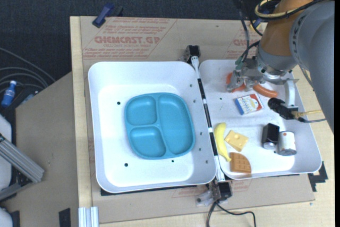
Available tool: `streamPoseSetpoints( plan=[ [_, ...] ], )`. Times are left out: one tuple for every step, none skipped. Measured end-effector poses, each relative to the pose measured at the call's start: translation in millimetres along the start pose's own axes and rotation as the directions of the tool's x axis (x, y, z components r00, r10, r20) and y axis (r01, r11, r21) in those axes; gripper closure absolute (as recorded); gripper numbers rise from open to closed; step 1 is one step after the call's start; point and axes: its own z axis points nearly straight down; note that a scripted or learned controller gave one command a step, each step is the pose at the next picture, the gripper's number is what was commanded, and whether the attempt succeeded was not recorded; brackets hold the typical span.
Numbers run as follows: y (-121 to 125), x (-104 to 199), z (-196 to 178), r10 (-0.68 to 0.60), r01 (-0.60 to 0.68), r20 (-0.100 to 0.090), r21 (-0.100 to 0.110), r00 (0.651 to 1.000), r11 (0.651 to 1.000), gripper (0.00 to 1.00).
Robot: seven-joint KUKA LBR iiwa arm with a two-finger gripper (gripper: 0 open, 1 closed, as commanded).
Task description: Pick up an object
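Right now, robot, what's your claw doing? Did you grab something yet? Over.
Gripper low in right bin, far corner, over orange thing. Nothing seen held. Card close beside, banana further off. Over.

I see the bench [159, 34], a pale board with red lettering across its far part. Two white bins sit on it side by side, touching along their inner edges. The left bin [106, 82] takes up the middle of the board; the right bin [308, 159] reaches close to the right edge. A small blue thing [103, 15] lies at the far left corner, half off the board. Black clips [192, 52] sit at the far and near ends of the bins' seam.
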Motion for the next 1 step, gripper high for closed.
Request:
streamPoseSetpoints(
  plan=[
    [-47.8, 25.7, -169.9, 0.001, -0.001, -0.001, 0.0, 1.0, 1.0, 1.0]
  ],
)
